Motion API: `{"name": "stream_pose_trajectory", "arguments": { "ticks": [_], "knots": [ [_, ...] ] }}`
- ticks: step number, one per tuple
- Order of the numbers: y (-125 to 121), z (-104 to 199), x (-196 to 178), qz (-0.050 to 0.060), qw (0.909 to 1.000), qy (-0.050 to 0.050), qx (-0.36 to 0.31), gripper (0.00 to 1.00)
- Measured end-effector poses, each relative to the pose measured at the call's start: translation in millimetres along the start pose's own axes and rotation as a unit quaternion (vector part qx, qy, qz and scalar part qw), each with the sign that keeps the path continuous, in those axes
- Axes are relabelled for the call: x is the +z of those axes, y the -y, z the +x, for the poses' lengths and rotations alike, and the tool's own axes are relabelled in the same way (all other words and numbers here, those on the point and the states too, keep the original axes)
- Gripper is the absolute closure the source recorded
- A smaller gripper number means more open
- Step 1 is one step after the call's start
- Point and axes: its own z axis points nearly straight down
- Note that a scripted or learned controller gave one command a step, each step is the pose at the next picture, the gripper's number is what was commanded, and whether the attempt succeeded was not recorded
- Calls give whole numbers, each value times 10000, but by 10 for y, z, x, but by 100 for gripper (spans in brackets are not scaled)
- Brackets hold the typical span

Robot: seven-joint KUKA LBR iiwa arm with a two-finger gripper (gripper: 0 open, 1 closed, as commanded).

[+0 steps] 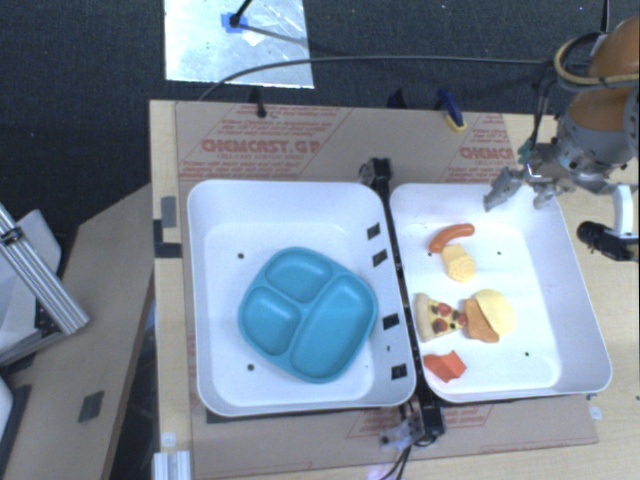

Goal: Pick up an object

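The right bin holds toy food: a red-orange sausage, a yellow corn piece, a pizza slice, a yellow and orange burger-like piece and a small red piece. My gripper hangs over the far rim of the right bin, up and to the right of the sausage. Its two fingers are spread apart with nothing between them.
The left bin carries a blue divided plate. A black clamp strip runs between the bins. Cardboard lies behind the bins, and a metal rail sits at the far left.
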Motion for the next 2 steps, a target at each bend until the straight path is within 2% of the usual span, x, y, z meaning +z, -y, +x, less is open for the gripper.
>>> {"name": "stream_pose_trajectory", "arguments": {
  "ticks": [1, 2],
  "knots": [
    [-6, -59, 606, 11, 10000, -3, 15, 0],
    [-6, -56, 1030, 11, 10000, -2, 1, 0]
  ]
}}
